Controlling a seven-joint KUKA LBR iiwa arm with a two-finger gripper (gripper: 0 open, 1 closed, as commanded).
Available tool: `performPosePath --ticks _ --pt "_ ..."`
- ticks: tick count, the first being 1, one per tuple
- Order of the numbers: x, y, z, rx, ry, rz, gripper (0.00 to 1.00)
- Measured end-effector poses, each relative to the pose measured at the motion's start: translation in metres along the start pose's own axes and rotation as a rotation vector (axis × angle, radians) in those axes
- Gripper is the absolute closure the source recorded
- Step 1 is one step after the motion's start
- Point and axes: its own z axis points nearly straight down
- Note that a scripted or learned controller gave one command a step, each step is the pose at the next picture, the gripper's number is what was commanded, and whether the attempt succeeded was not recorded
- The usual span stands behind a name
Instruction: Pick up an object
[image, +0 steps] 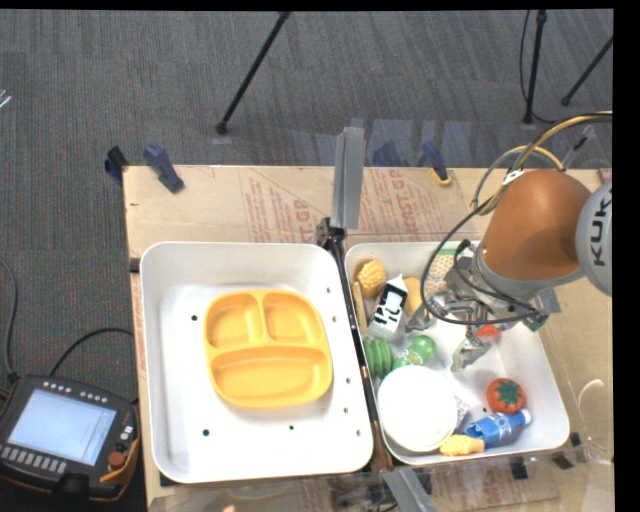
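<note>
Gripper hangs low over the right bin, in its upper middle part, and we see its two fingers pointing down with a gap between them; nothing is between them, so we judge it released and holding no object.

The task names no single object, so the relation that matters is what lies closest under the fingers. The red tomato toy lies toward five o'clock from the gripper, near but apart. The green ball lies toward nine o'clock, also near. The white round plate lies toward seven o'clock. The blue bottle lies at five o'clock, further than the tomato, with its long axis running from eight o'clock to two o'clock. We think the tomato or the green ball is the easiest target, because each needs only a short sideways shift before the descent.

Now we count. There are two white bins. The left bin holds one yellow divided tray. In the right bin we count one corn cob, one black and white carton, one green ridged object that we cannot name surely, one green ball, one white plate, one tomato, one blue bottle and one small yellow piece beside the bottle. There is one arm.
</note>
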Motion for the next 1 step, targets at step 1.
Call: performPosePath --ticks 1 --pt "0.0768 -0.0224 0.0000 0.000 0.002 -0.099 0.00"
